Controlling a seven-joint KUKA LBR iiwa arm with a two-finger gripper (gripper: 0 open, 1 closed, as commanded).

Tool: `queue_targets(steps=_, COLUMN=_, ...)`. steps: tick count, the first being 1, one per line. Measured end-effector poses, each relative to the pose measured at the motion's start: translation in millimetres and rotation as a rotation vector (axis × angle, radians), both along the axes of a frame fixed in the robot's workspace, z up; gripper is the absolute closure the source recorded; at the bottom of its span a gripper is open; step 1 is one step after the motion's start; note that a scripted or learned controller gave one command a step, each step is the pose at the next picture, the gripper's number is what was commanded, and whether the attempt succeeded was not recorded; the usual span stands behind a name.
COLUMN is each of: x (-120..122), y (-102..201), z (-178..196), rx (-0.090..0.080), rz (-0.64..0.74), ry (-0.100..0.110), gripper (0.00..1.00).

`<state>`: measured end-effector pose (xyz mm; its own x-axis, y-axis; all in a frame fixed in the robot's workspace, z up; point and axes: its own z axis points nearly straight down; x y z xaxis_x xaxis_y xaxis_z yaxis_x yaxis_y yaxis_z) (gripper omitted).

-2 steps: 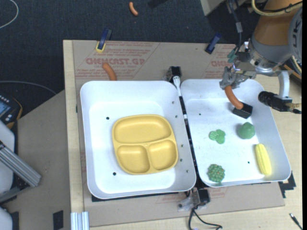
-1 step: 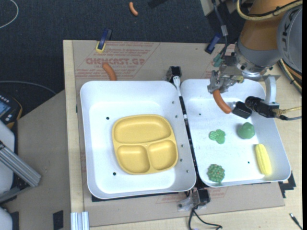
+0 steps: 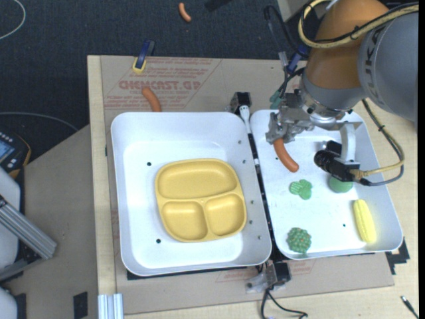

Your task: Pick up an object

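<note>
The end effector (image 3: pixel 287 133) sits low in the right bin (image 3: pixel 385 234), at the upper end of a toy sausage (image 3: pixel 287 155); whether it is open or closed, I cannot tell. The sausage lies slanted near the bin's left wall. Nearby are two green broccoli pieces (image 3: pixel 300 189) and a yellow corn cob (image 3: pixel 364 221). The likely risk: a grasp at the sausage's rounded tip could squeeze it out sideways, or simply nudge it against the wall.

Dark carpet floor (image 3: pixel 80 18) with cables, around a brown cardboard-topped bench (image 3: pixel 192 85).
</note>
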<state>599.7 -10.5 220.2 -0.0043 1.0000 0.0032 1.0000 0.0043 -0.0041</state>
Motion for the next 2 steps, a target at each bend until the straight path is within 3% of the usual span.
queue_targets(steps=1, x=-27.5, y=33.1, z=2.5, rx=-0.001, rz=0.0, ry=0.0, gripper=1.0)
queue_targets(steps=2, x=-26.6, y=43.8, z=14.9, rx=-0.003, rz=-0.002, ry=-0.007, gripper=1.0)
